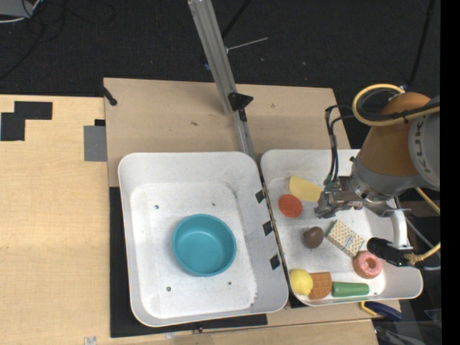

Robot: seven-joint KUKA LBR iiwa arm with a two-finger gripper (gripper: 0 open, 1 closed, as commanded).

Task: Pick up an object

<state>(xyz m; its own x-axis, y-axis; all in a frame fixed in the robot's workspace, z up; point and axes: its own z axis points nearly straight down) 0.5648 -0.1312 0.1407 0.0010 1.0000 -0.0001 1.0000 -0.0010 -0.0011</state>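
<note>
An object for picking has to come from the right bin [410,282], where 8 small things lie loose: a yellow wedge [305,188] at 10 o'clock, a red ball [290,206] just below it, a brown ball [313,237] near the middle, a patterned block [346,238] just to its 3 o'clock, a pink ring [367,264] at 5 o'clock, and along the 6 o'clock rim a yellow lemon [301,282], an orange block [320,284] touching it, and a green piece [349,289] beside that. The left bin [144,185] holds a blue bowl [205,245].

The claw [329,205] hangs low inside the right bin, in the gap between the yellow wedge at its 10 o'clock, the red ball at its 9 o'clock and the brown ball at its 7 o'clock. Whether it is released or clenched I cannot tell; the tips are dark and small against the bin floor. Nothing is seen between them.

As a judgement, the task is at the reach stage: the arm is down among the things, but every piece appears to rest on the bin floor, so no pick is done. What is left is the closing on 1 thing and the lift clear of the bin. Which piece is the target is unclear.
</note>
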